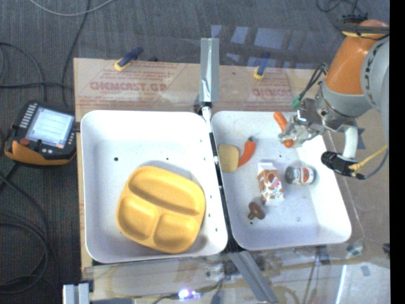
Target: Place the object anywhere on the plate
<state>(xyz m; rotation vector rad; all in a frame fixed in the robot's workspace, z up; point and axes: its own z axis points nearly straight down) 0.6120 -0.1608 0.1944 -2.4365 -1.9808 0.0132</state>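
Plate (161, 209) far from hand (295, 133).

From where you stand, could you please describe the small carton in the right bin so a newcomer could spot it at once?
Look at the right bin, opposite the one holding the yellow plate. Near its middle lies a small carton, white with red-orange print, its length running towards the bin's near edge. It is the one boxy item there: a round can lies on its arm side, and a small brown piece sits just below it.

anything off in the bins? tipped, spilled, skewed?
Two minor things: the yellow plate sits rotated askew in the left bin, and the small can in the right bin lies on its side beside the carton. No spills or damage visible.
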